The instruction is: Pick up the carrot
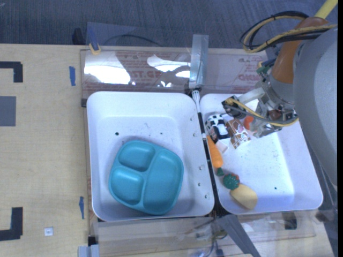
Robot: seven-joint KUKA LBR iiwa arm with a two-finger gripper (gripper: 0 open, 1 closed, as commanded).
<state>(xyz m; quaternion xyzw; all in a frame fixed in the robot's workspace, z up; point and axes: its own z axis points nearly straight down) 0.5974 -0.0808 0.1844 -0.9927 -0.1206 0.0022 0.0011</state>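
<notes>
Orange carrot lying along the left wall of the right bin, just above a green-and-red toy and a yellow toy. Gripper at the bin's upper part, near a black-and-white toy; finger state cannot be told. Blue divided plate sits left of the carrot, in the left bin.

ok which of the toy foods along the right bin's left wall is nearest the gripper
The carrot: the long orange piece, uppermost in that row and closest to the gripper. The green toy and the yellow one lie farther down toward the bin's front corner.
</notes>
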